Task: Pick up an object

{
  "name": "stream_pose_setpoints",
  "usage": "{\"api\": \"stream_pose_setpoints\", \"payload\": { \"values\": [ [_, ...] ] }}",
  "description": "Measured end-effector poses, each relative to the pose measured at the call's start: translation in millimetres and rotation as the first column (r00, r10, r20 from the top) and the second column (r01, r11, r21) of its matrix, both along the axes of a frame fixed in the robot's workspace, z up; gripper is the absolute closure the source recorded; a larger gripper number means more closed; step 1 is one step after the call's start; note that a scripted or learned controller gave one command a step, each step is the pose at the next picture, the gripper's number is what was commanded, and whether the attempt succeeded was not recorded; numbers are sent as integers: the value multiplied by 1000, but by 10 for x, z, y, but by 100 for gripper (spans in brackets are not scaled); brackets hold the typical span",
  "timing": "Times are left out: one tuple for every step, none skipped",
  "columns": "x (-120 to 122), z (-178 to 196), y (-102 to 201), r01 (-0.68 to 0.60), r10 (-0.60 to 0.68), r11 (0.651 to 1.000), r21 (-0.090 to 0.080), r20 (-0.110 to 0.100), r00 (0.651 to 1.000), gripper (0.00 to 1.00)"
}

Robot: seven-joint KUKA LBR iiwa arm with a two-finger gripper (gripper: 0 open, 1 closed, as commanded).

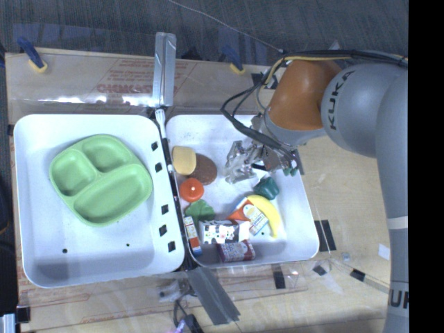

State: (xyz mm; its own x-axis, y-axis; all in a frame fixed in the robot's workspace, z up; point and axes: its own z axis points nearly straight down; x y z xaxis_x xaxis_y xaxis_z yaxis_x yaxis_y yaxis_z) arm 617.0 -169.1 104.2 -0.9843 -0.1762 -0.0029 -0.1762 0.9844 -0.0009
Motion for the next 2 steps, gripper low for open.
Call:
{"api": "stream_pose_setpoints", "payload": {
  "values": [
    [207, 1236, -420, 101, -101, 995, -5, 15, 995, 100],
    [75, 1347, 185, 169, -169, 986, 1, -1, 986, 100]
  ]
}}
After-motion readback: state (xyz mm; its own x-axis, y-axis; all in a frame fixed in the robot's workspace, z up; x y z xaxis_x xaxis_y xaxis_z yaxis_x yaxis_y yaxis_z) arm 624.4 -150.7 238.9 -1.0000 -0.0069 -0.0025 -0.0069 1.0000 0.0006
